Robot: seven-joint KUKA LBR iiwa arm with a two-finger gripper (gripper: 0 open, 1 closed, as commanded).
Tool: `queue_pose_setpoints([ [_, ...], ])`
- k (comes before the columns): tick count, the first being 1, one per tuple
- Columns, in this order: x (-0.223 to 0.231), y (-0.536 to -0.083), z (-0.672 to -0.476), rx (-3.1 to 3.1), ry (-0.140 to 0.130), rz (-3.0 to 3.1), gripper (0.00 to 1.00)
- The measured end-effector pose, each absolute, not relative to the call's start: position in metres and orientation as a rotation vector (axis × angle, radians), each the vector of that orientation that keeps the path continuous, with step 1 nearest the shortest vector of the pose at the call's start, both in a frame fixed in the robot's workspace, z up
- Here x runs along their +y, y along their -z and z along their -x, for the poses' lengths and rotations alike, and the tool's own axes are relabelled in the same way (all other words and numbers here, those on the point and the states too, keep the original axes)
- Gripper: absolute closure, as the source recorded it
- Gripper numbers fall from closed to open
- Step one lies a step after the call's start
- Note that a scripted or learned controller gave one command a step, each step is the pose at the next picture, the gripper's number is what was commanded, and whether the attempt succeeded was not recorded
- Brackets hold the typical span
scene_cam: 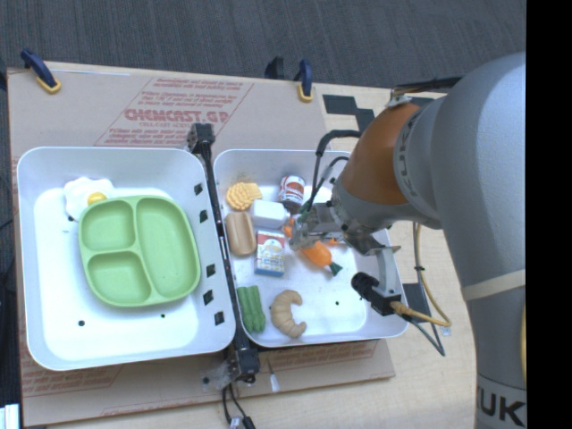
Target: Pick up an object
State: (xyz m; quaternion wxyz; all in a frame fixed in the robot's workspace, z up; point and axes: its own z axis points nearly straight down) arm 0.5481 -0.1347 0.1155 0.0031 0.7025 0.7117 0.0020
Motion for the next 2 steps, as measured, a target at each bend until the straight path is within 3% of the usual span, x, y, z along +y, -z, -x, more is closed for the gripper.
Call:
queue_pose_setpoints([
  [2, -0.134, -0.136, -0.549, 2.243, -0.007, -2.193, 1.00],
])
